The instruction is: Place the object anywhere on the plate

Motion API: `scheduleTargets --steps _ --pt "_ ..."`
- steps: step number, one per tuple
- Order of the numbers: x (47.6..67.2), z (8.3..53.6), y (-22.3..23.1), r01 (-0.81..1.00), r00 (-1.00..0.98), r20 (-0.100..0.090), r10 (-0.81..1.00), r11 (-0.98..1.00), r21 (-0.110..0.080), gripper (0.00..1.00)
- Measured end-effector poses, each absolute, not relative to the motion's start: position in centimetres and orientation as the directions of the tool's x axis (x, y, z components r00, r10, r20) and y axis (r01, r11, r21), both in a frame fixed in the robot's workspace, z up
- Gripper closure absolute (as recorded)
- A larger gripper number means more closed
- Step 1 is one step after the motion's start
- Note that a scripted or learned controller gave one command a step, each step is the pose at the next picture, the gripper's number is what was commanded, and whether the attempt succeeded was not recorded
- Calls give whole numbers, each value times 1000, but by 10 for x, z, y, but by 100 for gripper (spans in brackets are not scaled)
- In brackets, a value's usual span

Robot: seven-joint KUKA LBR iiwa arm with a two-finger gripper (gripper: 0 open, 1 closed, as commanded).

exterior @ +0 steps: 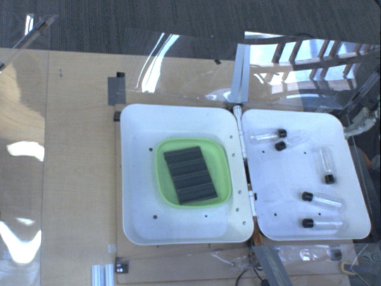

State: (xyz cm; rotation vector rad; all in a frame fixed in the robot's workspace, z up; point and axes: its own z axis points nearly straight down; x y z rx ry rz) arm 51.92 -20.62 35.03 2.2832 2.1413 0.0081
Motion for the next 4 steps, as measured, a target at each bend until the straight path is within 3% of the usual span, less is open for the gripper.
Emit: scheduleTargets --steps 1,4 --pt "490 438 -201 985 173 -3 985 -173 15 0" --pt "490 438 -201 985 173 -4 985 -173 14 0"
